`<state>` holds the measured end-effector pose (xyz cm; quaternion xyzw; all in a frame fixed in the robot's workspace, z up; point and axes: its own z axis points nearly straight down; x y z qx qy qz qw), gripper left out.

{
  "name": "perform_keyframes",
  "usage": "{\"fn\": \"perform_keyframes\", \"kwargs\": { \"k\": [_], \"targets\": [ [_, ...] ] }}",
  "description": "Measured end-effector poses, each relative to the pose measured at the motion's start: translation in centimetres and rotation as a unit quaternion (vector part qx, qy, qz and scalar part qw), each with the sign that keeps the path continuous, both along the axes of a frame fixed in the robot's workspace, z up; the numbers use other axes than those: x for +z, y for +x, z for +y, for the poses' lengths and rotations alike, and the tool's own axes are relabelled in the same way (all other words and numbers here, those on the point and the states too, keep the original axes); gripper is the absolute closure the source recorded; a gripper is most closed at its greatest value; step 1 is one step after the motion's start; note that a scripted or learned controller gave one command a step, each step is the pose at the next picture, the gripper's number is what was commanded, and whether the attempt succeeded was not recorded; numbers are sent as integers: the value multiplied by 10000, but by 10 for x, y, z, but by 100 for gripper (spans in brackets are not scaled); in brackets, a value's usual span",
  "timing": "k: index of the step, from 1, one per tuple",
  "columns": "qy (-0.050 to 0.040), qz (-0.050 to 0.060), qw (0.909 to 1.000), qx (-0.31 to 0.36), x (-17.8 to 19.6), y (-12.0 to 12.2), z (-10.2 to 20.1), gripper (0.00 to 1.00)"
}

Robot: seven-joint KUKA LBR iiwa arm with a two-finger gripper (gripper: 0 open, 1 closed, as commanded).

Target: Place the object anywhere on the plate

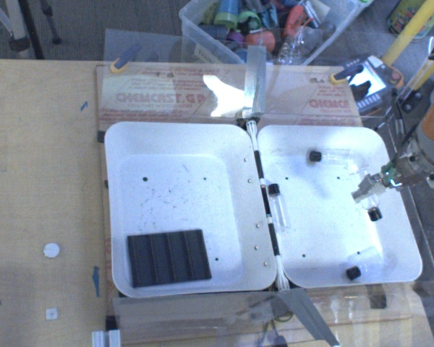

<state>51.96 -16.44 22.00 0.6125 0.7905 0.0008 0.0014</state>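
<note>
Two shallow white bins are set side by side on a pale wooden bench (36, 157). In the left white bin (123, 139), a black ribbed rectangular plate (168, 257) lies flat in the near left corner, with nothing resting on it. In the right white bin (401, 255), four small clear vials with black caps are scattered, all well apart from the plate. The first vial (375, 213) is seen near the right wall, just below the two-finger gripper (367, 188). A second vial (315, 155) lies near the far wall, its clear body stretched towards the right. A third vial (273, 190) lies against the edge where the two bins meet, its clear body pointing towards the near side. A fourth vial (353, 272) rests close to the near wall. The grey arm (418, 166) is reached in from the right, and the gripper is held over the right side of the right bin. Whether the gripper is parted, closed or clamped on the first vial cannot be told, since that spot is small and blurred. Beyond the bins, a printed cardboard sheet (166, 92) lies flat, and a clear plastic tub of colourful toys (275, 13) stands behind it. A small white disc (51, 250) rests on the bench to the left.
</note>
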Motion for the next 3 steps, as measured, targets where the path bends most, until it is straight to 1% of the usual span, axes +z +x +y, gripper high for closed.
{"fn": "perform_keyframes", "kwargs": {
  "k": [1, 2, 3],
  "targets": [
    [-4, -1, 9948, 1015, -13, 54, 40, 100],
    [1, 4, 9889, 1487, -10, 135, 139, 100],
    [0, -3, 9972, 747, -35, 147, 205, 100]
  ]
}}
